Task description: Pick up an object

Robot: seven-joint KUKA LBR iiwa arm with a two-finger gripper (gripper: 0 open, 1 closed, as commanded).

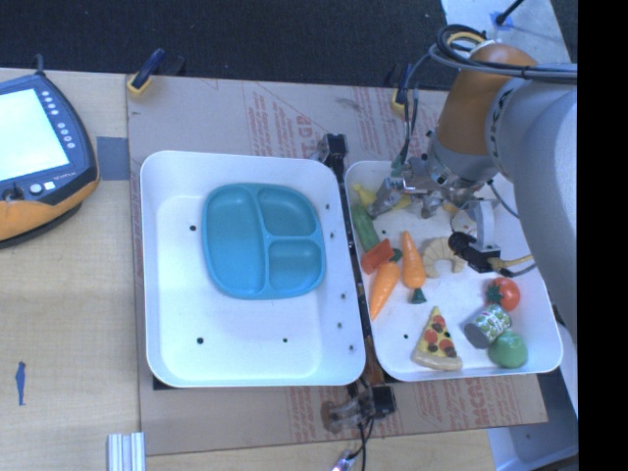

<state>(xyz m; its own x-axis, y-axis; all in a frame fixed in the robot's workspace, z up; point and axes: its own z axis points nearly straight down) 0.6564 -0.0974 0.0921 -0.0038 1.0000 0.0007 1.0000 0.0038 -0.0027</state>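
The right bin (549,361) holds several toy foods. Among them are two orange carrots (412,260) (384,287), a red pepper (377,255) and a green cucumber (364,228). A yellow piece (365,196) lies at the far left corner. A pizza slice (437,340), a tomato (504,292), a grey can (486,324) and a green ball (508,351) lie toward the near right. My gripper (424,200) hangs low over the far end of this bin, just right of the yellow piece and above a pale beige piece (442,255). I see nothing held in it.
The left bin (167,351) holds a blue divided plate (263,239). A tablet in an orange case (39,155) lies on the bench at far left. The grey arm (535,145) covers the right bin's far right corner. A black cable part (473,249) hangs beside the gripper.
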